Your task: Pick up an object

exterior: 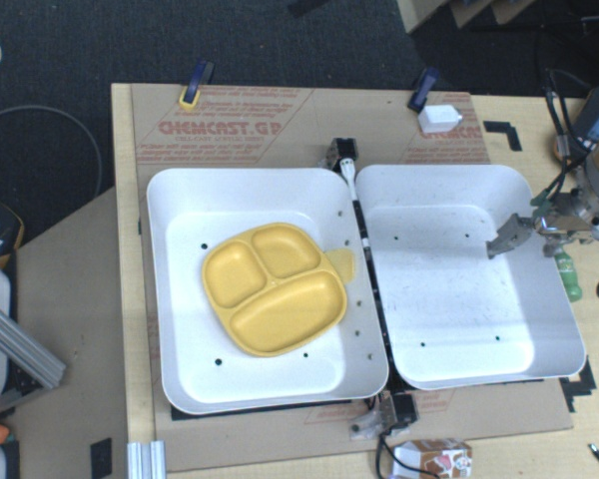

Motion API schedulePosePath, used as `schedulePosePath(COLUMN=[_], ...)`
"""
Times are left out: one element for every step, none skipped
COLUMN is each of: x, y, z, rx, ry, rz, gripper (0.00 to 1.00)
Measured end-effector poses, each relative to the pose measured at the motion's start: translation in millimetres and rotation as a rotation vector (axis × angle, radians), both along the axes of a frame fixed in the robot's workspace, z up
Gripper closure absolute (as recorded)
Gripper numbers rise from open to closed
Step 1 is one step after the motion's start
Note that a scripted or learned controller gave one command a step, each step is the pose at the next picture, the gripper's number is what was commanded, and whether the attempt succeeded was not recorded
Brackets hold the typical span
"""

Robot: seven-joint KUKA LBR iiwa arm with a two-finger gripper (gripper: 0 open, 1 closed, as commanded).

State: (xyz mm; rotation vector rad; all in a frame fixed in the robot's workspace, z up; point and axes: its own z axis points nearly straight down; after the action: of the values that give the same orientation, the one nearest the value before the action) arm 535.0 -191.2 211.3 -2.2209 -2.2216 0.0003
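Nearest to us, a small wrapped packet (441, 459) lay on the tabletop (280, 128) below the two bins. Beyond it we saw the yellow divided plate (275, 287) lying flat in the left bin (170, 267), tilted askew, its tab touching the rim beside the right bin (459, 367). It was the one thing we could see to pick up, and it sat well apart from the gripper (507, 236), which hung over the right bin's far right side. We could not tell whether the gripper was open or closed.

We judged the main risk plain: a descent there would meet bare bin floor and grasp nothing. Even over the plate, we feared its shallow, smooth rim would slip free, or a finger would jam against the plate's flat face.
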Motion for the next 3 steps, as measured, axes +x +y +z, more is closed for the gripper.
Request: schedulePosePath(x=[-49.7,-54.8,-54.6], y=[45.5,121.9,117.5], z=[174.0,303.9,306.0], rx=[-0.003,0.0,-0.002], ry=[-0.016,-0.021,-0.007], rz=[0.005,0.011,0.001], gripper=[0.0,0.0,1.0])
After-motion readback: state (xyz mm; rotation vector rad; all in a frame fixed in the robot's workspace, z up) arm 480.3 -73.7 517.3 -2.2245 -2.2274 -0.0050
